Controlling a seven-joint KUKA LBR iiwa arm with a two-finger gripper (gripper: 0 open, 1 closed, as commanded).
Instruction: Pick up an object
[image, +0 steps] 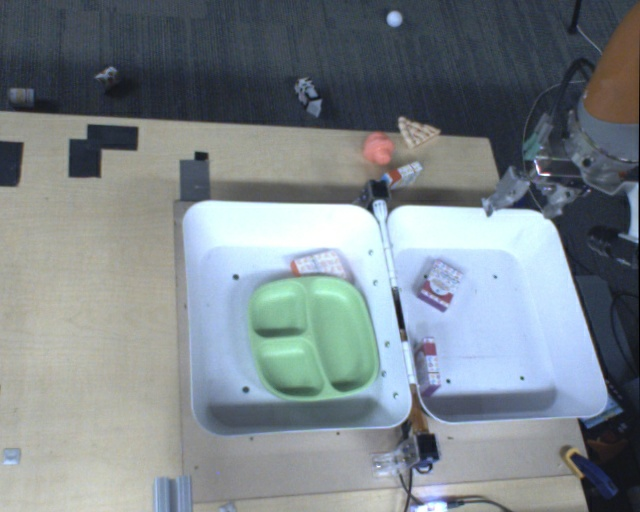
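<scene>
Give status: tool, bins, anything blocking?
Tool off the right bin's far corner, nothing seen in it. Right bin: small packet, tube at left wall. Left bin: green tray, packet behind it. Nothing blocking.

You are looking at the counter (90, 330) carrying two white bins (215, 300), with a pink ball (378, 149) lying just behind them.
</scene>
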